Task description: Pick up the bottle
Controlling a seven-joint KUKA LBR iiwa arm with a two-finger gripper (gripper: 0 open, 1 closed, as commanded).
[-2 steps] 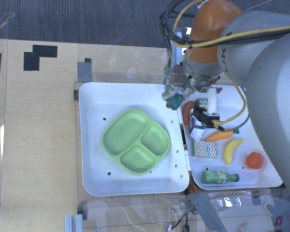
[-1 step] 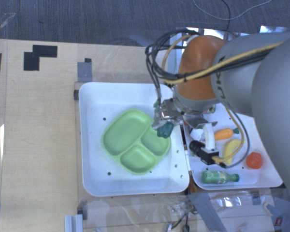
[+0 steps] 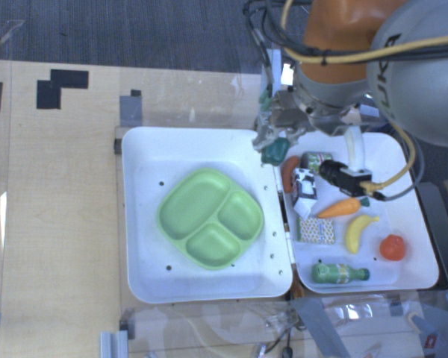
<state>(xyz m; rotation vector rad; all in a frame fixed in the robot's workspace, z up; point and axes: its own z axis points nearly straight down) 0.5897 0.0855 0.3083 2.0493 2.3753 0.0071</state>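
Along right bin's front: one bottle [image 3: 340, 274]

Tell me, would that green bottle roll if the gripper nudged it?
Probably: the bottle lies on its side and looks round. It seems small and light, and its smooth surface may slip. The bin's near wall should stop it.

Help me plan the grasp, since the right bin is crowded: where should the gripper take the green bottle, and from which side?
Probably from above, across the middle of the green bottle. It lies on its side along the right bin's near wall, with bare floor around it.
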